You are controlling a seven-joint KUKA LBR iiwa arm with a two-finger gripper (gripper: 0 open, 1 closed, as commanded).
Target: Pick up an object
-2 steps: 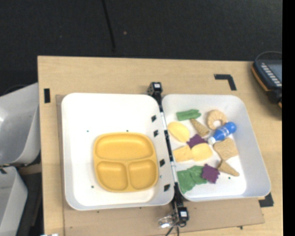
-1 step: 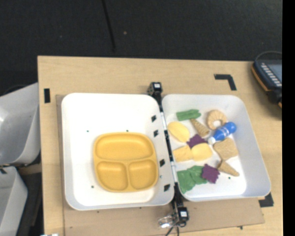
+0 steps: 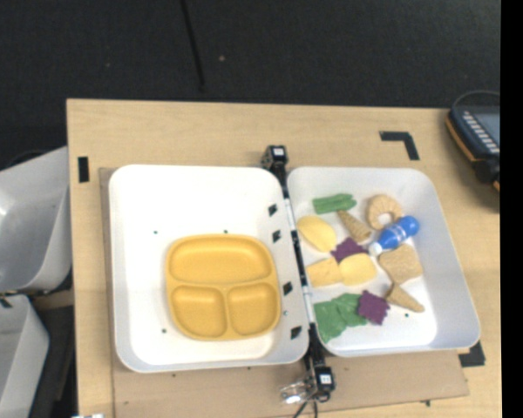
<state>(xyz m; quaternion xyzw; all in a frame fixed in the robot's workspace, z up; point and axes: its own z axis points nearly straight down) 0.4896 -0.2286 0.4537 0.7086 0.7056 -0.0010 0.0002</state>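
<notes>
The right bin (image 3: 436,312) holds a heap of small toy foods. Among them are a blue bottle (image 3: 396,232), a green piece (image 3: 333,204) at the top, a larger green piece (image 3: 338,313) at the bottom, yellow lumps (image 3: 316,232) (image 3: 358,271), purple pieces (image 3: 349,251) (image 3: 374,307), and tan wedges (image 3: 400,265) (image 3: 384,208). The left bin (image 3: 139,198) carries a yellow three-compartment plate (image 3: 221,284).
A black handheld device (image 3: 477,138) lies on the bench at the far right. Black clips (image 3: 275,156) (image 3: 320,377) sit at both ends of the seam between the bins. White boxes (image 3: 22,225) stand off the bench's left edge.
</notes>
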